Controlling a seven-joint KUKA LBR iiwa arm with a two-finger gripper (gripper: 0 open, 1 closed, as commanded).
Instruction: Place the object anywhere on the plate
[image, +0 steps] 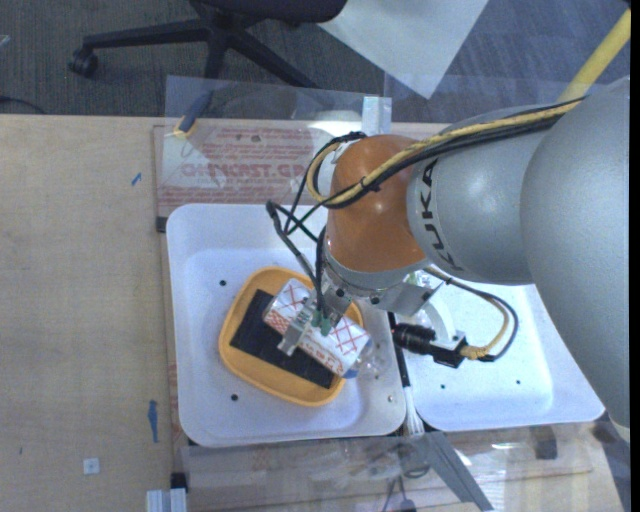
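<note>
Gripper (305, 328) sits low over the yellow plate (240, 318), its slim fingers pointing down and toward 8 o'clock from the wrist; tips land on the white packet with the red criss-cross print (335, 342). Whether the tips are apart or pinched on the packet cannot be told at this angle, since the wrist body hides most of them. The packet lies on the plate's 3 o'clock half, one end jutting over the rim toward the divider between the bins. A flat black rectangular object (268, 345) lies across the plate from 10 o'clock to 5 o'clock, touching or slightly under the packet's lower edge. The plate rests in the left bin (195, 400), near that bin's 4 o'clock corner, tilted outline, rim bright orange-yellow. Above the gripper the orange band (370, 210) bulges round, with black cables (295, 225) looping off its 9 o'clock side. The grey arm (530, 190) fills the frame from 1 to 4 o'clock, a yellow hose (600, 55) running along it. A small black fitting with a yellow cable (435, 343) hangs at the wrist's 4 o'clock, over the right bin (500, 390). Behind the bins, at 12 o'clock, lies a clear sheet with faded red lettering (235, 165). Wooden bench (75, 300) spreads out at 9 o'clock; an office chair base (200, 40) stands on the floor beyond.
</note>
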